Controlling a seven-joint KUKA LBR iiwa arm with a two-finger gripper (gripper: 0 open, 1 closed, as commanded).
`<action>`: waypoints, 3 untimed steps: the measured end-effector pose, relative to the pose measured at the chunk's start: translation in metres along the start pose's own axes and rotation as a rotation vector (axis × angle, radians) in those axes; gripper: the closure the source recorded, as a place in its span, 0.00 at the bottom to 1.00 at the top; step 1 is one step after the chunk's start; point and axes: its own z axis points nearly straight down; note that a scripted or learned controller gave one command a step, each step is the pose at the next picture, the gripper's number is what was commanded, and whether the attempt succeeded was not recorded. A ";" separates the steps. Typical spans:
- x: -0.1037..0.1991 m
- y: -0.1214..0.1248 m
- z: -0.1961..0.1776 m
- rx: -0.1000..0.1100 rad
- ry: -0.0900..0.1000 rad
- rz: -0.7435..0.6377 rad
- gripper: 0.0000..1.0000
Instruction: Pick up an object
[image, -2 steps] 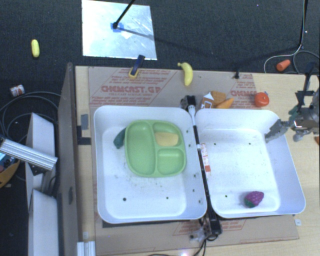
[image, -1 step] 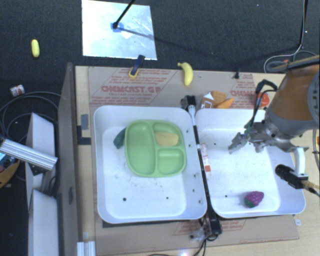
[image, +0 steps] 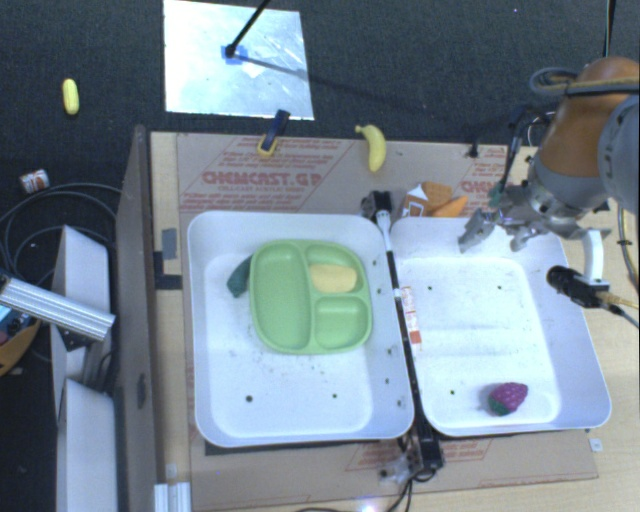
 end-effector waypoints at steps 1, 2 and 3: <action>0.024 -0.023 -0.023 0.008 0.003 0.001 0.00; 0.076 -0.036 0.007 0.011 0.005 -0.002 0.00; 0.066 -0.054 0.005 0.010 0.003 0.006 0.00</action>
